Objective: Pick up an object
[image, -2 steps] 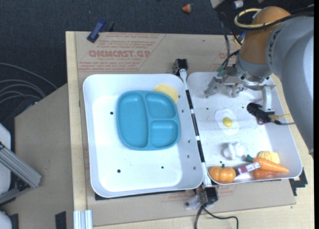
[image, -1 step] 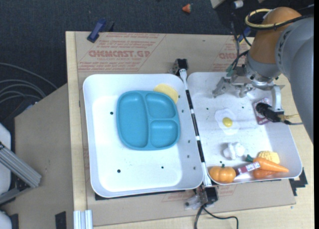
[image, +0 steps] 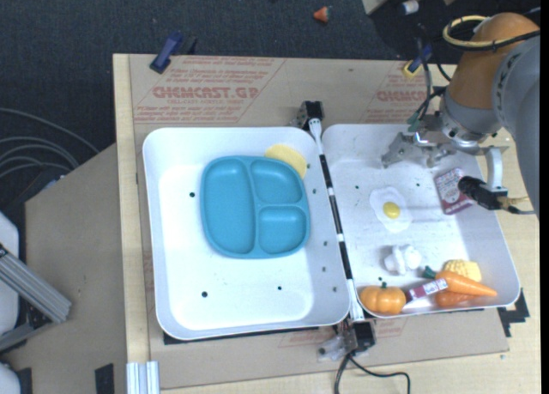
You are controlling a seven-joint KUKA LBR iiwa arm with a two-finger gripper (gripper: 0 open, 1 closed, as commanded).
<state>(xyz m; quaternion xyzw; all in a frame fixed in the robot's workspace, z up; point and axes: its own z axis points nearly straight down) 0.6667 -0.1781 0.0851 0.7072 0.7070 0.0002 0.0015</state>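
Fried egg toy (image: 391,209): centre of right bin (image: 360,148), unheld. Gripper (image: 418,145): at its 1 o'clock, fingers spread, nothing between. Step: approach. Next: shift toward 7 o'clock, descend, close.

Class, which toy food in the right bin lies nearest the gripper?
The fried egg, white with a yellow yolk, lies alone mid-bin, closest to the gripper; the other foods cluster at the near edge.

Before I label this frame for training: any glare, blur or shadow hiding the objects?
Camera view: even lighting, soft shadows; the white bins look bright, but the blue divided tray and toy fried egg stay readable; the gripper region is slightly soft.
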